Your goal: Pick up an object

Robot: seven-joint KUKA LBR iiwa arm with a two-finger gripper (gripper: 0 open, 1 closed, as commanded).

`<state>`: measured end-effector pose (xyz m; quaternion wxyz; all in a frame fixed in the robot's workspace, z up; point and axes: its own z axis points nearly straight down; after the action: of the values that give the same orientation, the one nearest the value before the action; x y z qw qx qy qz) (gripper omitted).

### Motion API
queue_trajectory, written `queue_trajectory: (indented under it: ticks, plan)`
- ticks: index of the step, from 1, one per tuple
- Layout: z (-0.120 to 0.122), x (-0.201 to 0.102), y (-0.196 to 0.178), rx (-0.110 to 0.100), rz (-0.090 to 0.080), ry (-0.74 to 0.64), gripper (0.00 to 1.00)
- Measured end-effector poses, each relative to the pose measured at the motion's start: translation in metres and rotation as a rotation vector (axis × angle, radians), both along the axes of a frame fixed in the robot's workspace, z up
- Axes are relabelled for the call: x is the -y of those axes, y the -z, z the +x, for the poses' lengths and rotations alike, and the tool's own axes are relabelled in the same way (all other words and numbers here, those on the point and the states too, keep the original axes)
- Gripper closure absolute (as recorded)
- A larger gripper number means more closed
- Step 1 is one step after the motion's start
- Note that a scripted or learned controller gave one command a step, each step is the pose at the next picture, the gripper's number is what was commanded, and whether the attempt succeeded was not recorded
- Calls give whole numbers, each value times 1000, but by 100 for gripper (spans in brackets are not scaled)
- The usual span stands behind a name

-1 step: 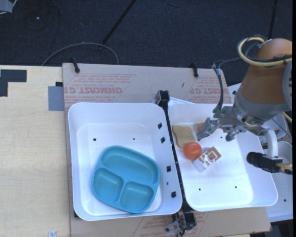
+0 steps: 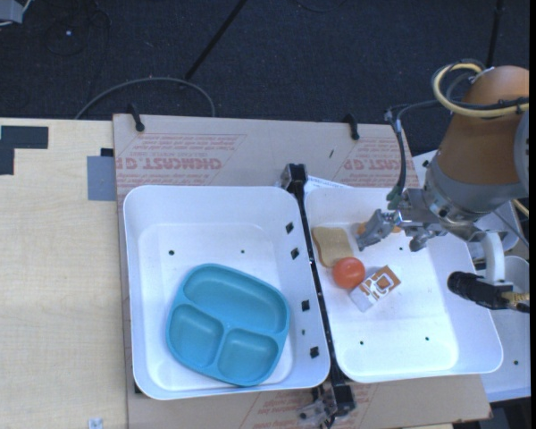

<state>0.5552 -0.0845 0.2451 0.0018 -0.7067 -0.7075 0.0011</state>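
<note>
1. To my left sits the left bin (image 2: 152, 213), a shallow white tub, side by side with the right bin (image 2: 464, 351).
2. A blue divided plate (image 2: 228, 323) lies flat in the left bin's near half, its three compartments facing up.
3. Both bins rest on a cardboard sheet (image 2: 241, 155) with red print, which shows along their far edge.
4. Left of that spreads the pale wooden bench (image 2: 45, 275), bearing black and grey patches near its far edge.
5. Beyond the bench I see dark carpet (image 2: 250, 43) crossed by cables.
</note>
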Motion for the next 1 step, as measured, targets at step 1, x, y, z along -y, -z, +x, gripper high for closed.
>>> queue_trajectory:
  ticks: [1]
  plan:
    - [3, -1, 63, -4, 0, 1, 0]
